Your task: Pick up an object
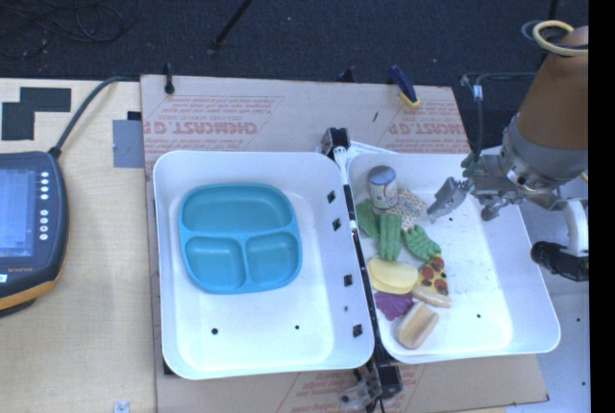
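- Reaching in from the right, the arm (555,113) hangs over the right bin (500,305), with its claw (449,198) poised above the bin's bare upper middle.
- Nothing sits in the claw; whether it is spread or closed cannot be told at this size.
- Any pickable object lies to the claw's left and lower left, in a cluster along the bin's left wall: a small grey can (381,185) at the top, green toy pieces (389,233) below it, then a yellow piece (392,275), a pizza slice toy (434,281), a purple piece (389,303) and a tan bread-like toy (416,326) lowest.
- Nearest to the claw, by my judgement, are the can and the green pieces, just beside it to the left.
- The green pieces run roughly up and down the view; the bread-like toy lies on a diagonal.
- The left bin (192,325) holds a blue divided tray (239,236), well apart from the claw.
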{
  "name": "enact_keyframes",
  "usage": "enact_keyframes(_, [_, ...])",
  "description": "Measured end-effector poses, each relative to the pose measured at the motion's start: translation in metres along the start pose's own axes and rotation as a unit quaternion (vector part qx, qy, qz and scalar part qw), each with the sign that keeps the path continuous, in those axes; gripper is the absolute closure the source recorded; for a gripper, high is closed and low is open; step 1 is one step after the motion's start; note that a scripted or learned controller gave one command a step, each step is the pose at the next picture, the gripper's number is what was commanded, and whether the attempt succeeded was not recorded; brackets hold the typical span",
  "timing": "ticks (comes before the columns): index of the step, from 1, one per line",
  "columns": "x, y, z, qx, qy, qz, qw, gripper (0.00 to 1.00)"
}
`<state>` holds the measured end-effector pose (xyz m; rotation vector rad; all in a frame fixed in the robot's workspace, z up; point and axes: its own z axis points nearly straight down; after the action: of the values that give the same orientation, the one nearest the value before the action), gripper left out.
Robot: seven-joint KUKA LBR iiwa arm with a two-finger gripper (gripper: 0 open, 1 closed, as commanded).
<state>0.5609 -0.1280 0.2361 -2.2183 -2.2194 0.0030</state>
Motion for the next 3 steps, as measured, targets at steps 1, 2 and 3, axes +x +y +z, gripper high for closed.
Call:
enact_keyframes(1, [-0.024, -0.016, 0.116, 0.005, 0.001, 0.001, 1.0, 0.0])
enact_keyframes(2, [-0.005, -0.039, 0.147, -0.006, -0.002, 0.003, 1.0, 0.0])
enact_keyframes(3, [-0.007, -0.038, 0.135, -0.005, -0.001, 0.005, 1.0, 1.0])
